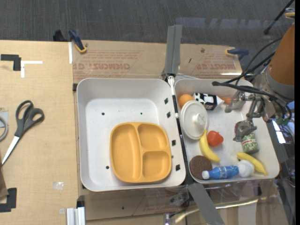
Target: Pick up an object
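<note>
My gripper hangs over the right side of the right bin, just above and to the left of a small green can. Whether it touches the can I cannot tell. Around it lie a red pepper-like toy, a yellow banana, a second banana and a blue bottle on its side. A white round lid, an orange ball, a black-and-white item and a brown disc fill the bin's left half.
The left bin holds a yellow divided plate. Scissors lie on the wooden bench at far left. Cables and the arm's orange band crowd the upper right. A grey divider post stands between the bins.
</note>
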{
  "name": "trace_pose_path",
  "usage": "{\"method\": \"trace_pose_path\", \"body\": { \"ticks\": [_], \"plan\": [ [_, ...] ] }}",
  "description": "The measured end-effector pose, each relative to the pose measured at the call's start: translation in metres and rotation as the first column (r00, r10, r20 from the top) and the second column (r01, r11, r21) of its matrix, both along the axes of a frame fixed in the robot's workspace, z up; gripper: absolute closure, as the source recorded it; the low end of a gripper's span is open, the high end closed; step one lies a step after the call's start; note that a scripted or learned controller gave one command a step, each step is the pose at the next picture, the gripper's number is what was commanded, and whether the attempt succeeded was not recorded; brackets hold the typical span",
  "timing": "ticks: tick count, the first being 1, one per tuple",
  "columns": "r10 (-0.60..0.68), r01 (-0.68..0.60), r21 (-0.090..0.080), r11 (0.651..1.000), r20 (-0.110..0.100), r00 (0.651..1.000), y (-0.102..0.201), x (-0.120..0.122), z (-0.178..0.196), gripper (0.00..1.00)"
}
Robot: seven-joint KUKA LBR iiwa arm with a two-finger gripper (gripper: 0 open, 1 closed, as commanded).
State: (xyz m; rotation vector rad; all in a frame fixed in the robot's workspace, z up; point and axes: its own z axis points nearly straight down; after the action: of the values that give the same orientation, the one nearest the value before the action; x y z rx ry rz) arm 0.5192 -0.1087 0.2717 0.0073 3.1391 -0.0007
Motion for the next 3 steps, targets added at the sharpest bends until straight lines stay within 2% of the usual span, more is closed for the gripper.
{"method": "trace_pose_path", "body": {
  "ticks": [1, 2, 3],
  "plan": [
    [0.083, -0.083, -0.001, 0.997, 0.003, 0.997, -0.008, -0.004, -0.169, 0.0],
    [0.004, -0.004, -0.002, 1.0, 0.016, 1.0, -0.002, -0.012, -0.174, 0.0],
    [-0.098, 0.098, -0.003, 0.995, 0.037, 0.995, -0.005, -0.029, -0.17, 0.0]
  ]
}}
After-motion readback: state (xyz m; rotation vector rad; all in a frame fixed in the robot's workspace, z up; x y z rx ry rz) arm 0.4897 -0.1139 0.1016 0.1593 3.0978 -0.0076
